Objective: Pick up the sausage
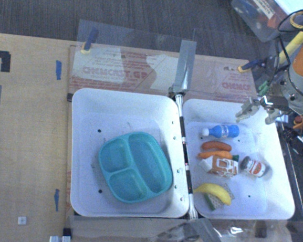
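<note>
The gripper hangs spread and holding nothing above the right bin; the sausage lies free, the arm cut off at the edge.

2 bins, 1 tray, 6 items.

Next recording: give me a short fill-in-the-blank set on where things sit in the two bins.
1. The teal divided plate lies in the ____ bin.
2. The sausage lies directly below the ____ in the view.
3. The banana is ____ in colour.
4. The gripper hovers over the right bin's ____ edge.

Missing words: left; blue bottle; yellow; far
</note>
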Robot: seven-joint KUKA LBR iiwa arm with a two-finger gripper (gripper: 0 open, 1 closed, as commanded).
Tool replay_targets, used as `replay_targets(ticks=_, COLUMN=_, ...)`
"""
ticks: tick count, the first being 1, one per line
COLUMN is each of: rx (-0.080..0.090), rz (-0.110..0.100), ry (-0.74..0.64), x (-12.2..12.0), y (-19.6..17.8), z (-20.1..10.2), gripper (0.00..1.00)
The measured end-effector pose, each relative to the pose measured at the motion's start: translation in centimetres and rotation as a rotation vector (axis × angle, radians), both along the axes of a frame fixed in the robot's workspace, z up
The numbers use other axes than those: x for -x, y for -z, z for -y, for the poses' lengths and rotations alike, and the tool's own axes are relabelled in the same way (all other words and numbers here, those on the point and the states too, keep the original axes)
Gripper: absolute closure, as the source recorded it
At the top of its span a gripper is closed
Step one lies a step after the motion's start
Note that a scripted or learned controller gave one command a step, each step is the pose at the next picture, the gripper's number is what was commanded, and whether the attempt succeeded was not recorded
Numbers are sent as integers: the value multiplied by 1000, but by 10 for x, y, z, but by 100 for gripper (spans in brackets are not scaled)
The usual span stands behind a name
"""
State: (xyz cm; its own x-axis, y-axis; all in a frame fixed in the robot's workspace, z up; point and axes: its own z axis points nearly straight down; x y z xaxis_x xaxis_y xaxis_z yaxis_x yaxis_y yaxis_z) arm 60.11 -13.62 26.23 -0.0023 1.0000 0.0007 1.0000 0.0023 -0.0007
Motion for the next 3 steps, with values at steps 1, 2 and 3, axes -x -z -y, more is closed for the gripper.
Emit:
replay_targets(ticks=1, rx=1, rz=3, ry=59, x=28, y=144, z=-5, gripper=0)
replay_targets(ticks=2, rx=3, rz=6, ry=-307, x=3, y=104, z=-4, gripper=0)
replay_targets(ticks=3, rx=1, rz=3, ry=-613, x=17, y=82, z=-26, gripper=0)
